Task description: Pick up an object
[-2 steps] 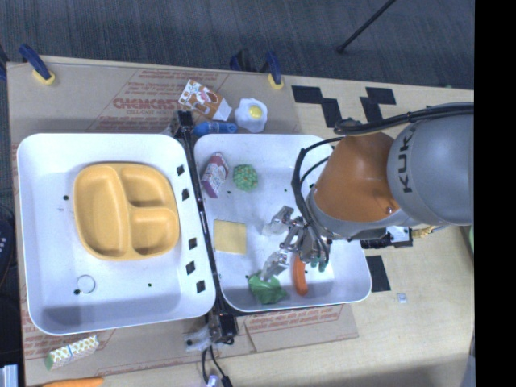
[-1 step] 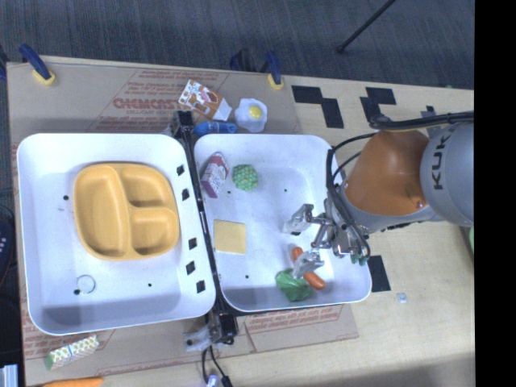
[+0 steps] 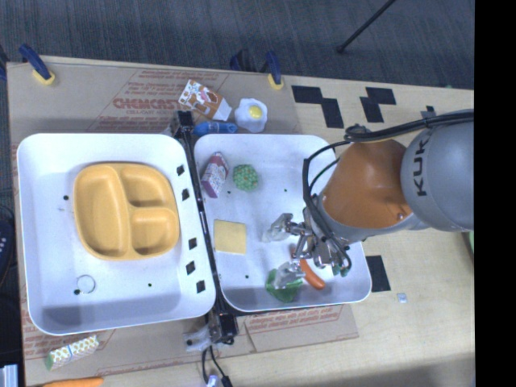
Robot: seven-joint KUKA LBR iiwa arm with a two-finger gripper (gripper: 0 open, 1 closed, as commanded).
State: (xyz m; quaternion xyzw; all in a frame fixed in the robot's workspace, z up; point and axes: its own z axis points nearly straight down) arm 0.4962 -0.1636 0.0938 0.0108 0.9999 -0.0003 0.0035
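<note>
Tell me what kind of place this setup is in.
Probably a robotics lab: a KUKA arm reaches over two white bins holding toy food and a yellow tray, on cardboard clamped to a bench.

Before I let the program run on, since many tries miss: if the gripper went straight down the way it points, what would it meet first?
Probably the orange carrot-like piece beside the green item; the gripper hangs about over them, though depth is unclear.

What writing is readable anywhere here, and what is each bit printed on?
"KU": on the grey arm, cut off at the view's edge.
"CHEMCAS...": red print on the cardboard sheet under the bins, partly hidden.
Small carton above the bins: printing too small to read.
Wrapper at lower left: print too blurred.
</note>
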